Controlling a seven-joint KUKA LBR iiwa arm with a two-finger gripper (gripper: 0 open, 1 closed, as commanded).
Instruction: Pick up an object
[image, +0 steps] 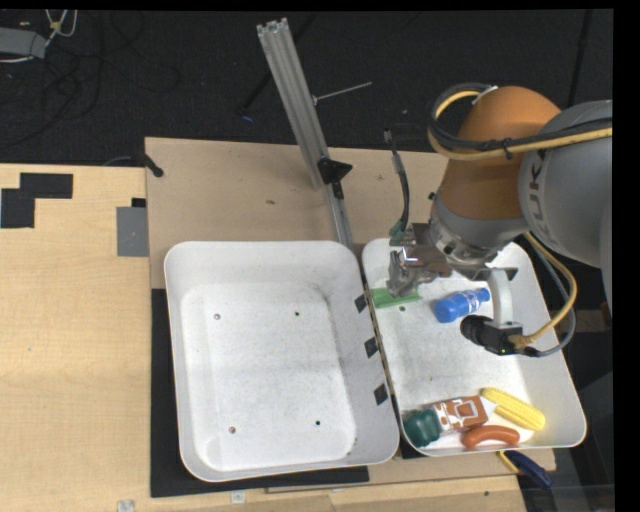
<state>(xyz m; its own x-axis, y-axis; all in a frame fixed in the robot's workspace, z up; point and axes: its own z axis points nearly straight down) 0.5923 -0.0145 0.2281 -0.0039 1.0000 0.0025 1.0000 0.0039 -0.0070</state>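
The gripper (405, 268) hangs low over the upper left part of the right bin (560, 425), and whether its fingers are apart or together cannot be told. A flat green piece (392, 297) lies just beneath and in front of it, against the bin's left wall. A blue bottle (458, 305) lies near, to the right. Along the near edge lie a dark green object (422, 427), an orange ring (490, 437) and a yellow corn cob (513, 408). The left bin (190, 300) lies alongside.
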